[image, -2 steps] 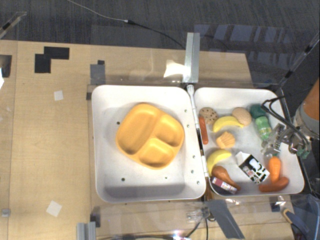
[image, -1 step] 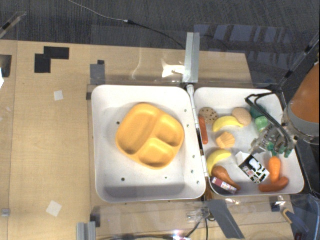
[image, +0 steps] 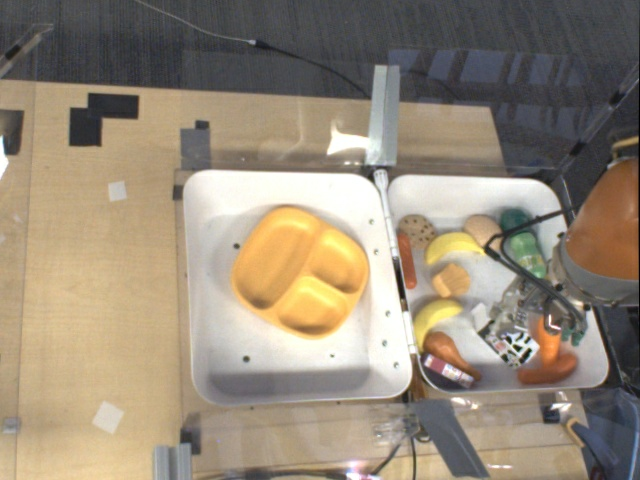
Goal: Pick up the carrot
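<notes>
**Gripper low over the near right corner of the food bin, carrot right beside it**

The step in hand looks like the final approach to the grasp. The grey arm with its orange band [image: 608,230] reaches in over the right-hand shallow white bin [image: 500,185], and the two-finger gripper [image: 520,323] hangs low among the toy food, cables looping around it. Whether its fingers stand apart or together I cannot tell: the wrist, the wiring and a black-and-white patterned tag [image: 515,346] crowd that spot.

Taking the gripper as the landmark, the small orange carrot with a pale tip [image: 550,336] lies just to its right, seemingly upright or tilted and partly hidden by the hardware. Nothing shows it between the fingers, so I judge it not yet picked up. Just below it, at the bin's near wall, lies a longer reddish-orange piece [image: 548,368], which may be another vegetable.

Left of the gripper sit a yellow lemon-like fruit [image: 437,316] and a tan cube [image: 451,280]; farther up are a yellow banana [image: 453,246] and a green item [image: 522,240]. Well to the left, in the other white bin [image: 210,368], rests a yellow divided plate [image: 299,270].

The next move would call for centring the fingers on the carrot rather than on the reddish piece, closing firmly, then lifting straight up clear of the neighbours.

The carrot looks smooth, hard plastic, short and tapering, so it may slip from a loose pinch.
</notes>
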`<state>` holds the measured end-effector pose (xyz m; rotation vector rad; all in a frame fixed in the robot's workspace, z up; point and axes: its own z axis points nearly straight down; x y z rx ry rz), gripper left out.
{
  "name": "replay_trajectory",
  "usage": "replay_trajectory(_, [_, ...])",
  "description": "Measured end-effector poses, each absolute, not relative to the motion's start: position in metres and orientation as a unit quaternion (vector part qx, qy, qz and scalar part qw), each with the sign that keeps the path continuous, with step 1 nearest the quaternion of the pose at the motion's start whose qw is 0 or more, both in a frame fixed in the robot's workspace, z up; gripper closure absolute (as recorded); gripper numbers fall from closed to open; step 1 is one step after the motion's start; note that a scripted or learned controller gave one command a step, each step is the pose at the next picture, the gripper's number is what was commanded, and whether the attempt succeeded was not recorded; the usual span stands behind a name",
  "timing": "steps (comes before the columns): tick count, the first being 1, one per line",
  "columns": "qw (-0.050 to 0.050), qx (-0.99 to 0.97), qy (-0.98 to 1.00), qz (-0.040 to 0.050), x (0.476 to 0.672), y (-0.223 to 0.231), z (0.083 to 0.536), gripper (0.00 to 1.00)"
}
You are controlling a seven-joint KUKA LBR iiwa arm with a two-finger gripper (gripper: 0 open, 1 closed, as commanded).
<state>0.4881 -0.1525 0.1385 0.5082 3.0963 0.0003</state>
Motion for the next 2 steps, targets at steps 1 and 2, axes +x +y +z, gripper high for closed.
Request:
replay_trajectory(1, [0.005,0.237,0.972,0.0008,0.491,-0.115,0.158,1.0])
replay_trajectory(2, [0.004,0.308,0.952,0.0005,0.489,-0.142,0.15,1.0])
